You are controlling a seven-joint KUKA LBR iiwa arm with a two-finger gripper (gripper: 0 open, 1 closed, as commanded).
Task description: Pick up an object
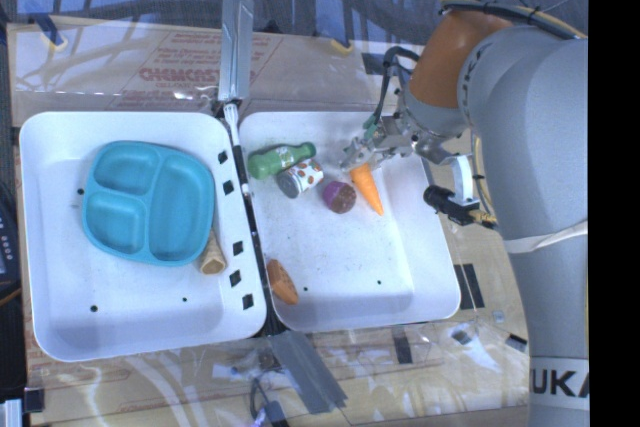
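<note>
The pincer (365,147) hangs at the right bin's (430,265) far edge, just above the carrot (367,188); how it is set cannot be told. The tapered orange carrot touches a round purple piece (339,196), with a small can (300,179) and a green bottle (279,159) lying beside them. A brownish lump (282,282) rests by the divider. The left bin (50,295) carries a glossy blue sectioned plate (150,201) and a cone (212,256). The surface (150,65) is taped cardboard under plastic.

light: bright, even | glare: streaks on clear sheet (150,45) | shadows: soft | focus: slightly soft
</note>
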